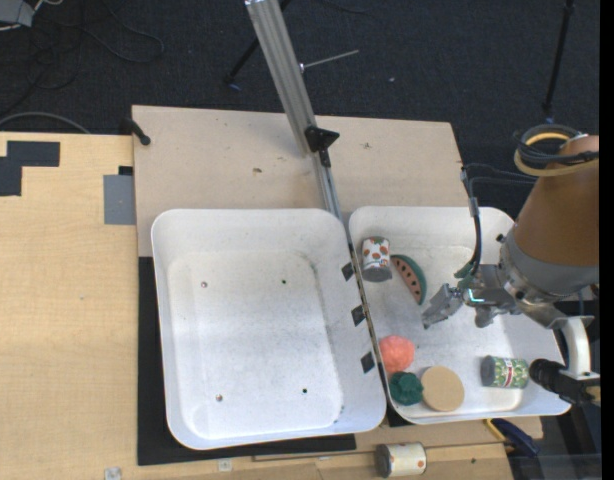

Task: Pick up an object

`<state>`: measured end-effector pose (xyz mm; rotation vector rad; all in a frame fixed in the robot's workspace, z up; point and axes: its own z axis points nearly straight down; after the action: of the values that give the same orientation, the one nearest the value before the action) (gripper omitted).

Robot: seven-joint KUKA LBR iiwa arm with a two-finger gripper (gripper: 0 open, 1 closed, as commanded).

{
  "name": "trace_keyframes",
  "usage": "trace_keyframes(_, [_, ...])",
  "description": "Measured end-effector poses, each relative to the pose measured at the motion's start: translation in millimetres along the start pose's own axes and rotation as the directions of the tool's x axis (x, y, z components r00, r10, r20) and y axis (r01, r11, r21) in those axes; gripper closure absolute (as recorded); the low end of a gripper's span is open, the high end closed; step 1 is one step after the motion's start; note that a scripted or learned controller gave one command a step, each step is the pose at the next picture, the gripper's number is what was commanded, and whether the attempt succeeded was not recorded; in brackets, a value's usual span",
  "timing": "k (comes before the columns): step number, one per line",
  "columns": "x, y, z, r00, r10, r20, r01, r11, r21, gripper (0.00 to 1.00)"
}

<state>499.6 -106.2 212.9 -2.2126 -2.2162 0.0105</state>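
Hovering over the middle of the right bin [507, 218], the gripper [445, 308] hangs above bare white floor with nothing visible between its fingers, which look spread apart, so the pick appears not yet made. Every candidate sits on the bin floor: a small patterned cup [376, 259] near the divider at the far side, a watermelon slice [413, 277] just beside it, a pink ball [396, 352] nearer the front, a dark green lump [406, 388] touching a tan disc [443, 389] at the front edge, and a green-banded can [504, 372] toward the right front corner. The left bin [187, 238] holds nothing to grasp. By my judgement, choosing a target, descending, closing and lifting all remain.
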Motion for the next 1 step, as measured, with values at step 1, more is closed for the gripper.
trace_keyframes(1, [-1.3,0.6,-1.7,1.000,0.005,0.001,-0.005,1.000,-0.005,0.00])
